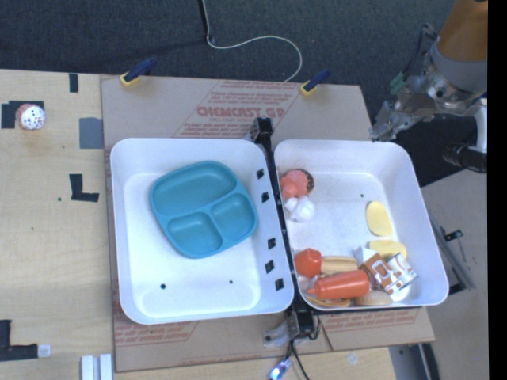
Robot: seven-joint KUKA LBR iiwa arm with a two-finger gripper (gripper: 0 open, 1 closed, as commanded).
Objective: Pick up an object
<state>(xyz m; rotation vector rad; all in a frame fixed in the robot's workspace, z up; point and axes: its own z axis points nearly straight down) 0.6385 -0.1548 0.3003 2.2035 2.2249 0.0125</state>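
The gripper (386, 125) hangs outside the right bin (412, 169), at its 1 o'clock corner; whether it is open, I cannot tell. The toys lie heaped at 5 o'clock, probably reachable from above.

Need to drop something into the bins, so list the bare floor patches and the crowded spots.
Left bin: bare floor in front of the blue tray and along its left side. Right bin: bare middle and far part, between the pink toy and yellow piece. Crowded: its near end, around the hot dog.
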